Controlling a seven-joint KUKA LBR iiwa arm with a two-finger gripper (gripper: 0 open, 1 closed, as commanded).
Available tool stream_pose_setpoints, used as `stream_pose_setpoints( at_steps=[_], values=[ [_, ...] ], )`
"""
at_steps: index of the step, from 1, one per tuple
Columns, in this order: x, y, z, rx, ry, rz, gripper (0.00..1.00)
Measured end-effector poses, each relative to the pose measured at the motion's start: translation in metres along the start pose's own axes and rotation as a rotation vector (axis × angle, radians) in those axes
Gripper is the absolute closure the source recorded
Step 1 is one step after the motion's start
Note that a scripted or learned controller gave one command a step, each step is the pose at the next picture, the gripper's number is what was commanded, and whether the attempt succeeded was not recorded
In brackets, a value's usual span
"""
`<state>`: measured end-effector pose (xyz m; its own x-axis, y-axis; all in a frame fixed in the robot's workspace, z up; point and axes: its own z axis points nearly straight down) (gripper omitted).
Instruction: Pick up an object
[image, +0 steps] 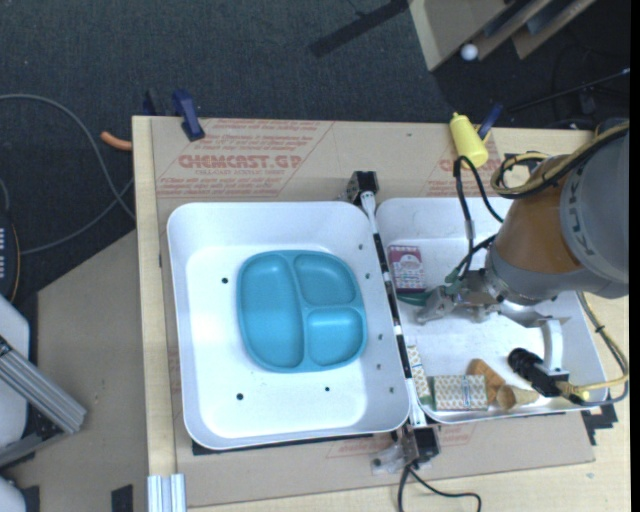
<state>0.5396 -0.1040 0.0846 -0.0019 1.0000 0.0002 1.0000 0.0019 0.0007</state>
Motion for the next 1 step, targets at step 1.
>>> stream_pose_setpoints(
  at_steps=[1],
  values=[
    [-0.0032,0.1274,-0.0006,-0.001,-0.001,0.0,0.0]
  ],
)
